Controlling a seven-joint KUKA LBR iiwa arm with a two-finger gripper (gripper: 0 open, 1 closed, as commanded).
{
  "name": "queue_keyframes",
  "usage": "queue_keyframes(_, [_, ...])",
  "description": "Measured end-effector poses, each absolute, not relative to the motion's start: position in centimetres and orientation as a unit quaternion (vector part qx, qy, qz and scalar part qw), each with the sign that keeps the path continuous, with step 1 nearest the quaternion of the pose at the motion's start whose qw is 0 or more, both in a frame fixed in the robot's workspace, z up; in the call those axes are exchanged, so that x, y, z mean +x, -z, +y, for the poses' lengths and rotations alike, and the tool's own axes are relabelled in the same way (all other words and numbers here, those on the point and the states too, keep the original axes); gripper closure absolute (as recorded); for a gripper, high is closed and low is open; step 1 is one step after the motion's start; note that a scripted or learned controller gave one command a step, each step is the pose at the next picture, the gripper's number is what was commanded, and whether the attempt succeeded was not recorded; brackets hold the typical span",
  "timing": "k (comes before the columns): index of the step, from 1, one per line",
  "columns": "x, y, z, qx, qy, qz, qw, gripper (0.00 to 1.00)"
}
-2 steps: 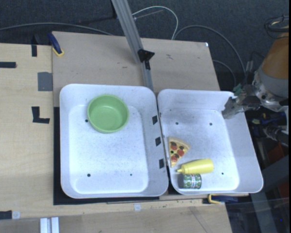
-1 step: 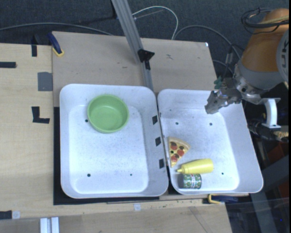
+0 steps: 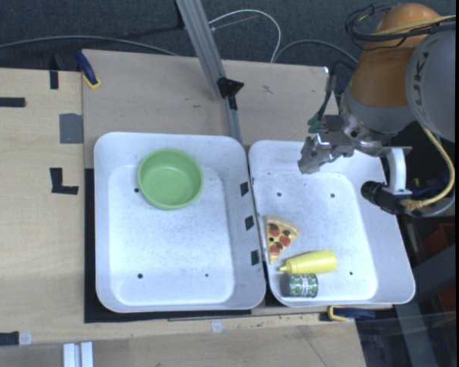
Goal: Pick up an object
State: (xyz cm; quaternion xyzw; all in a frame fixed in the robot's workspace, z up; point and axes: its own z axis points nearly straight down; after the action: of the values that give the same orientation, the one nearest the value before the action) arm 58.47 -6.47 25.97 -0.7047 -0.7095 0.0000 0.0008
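Note:
In the right bin [image 3: 367, 228], a toy pizza slice [image 3: 279, 238] lies near the left wall. A yellow squeeze bottle [image 3: 309, 263] lies on its side just below it. A small green can [image 3: 301, 285] rests against the bin's front wall, touching the bottle. My gripper [image 3: 312, 157] hangs over the bin's back edge, well above and apart from these three things, with nothing visible between its fingers. A green bowl [image 3: 170, 178] stands upright in the left bin [image 3: 122, 274].
A grey metal pole [image 3: 206, 44] slants down to the gap between the bins at the back. Cables [image 3: 252, 21] loop behind the bench. The arm's orange band [image 3: 382, 60] and grey wrist overhang the right bin's back right corner.

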Motion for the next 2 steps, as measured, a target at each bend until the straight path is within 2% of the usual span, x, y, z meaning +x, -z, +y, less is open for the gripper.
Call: queue_keyframes(2, [61.7, -24.2, 3.7, -0.705, 0.0, -0.709, 0.001, 1.0])
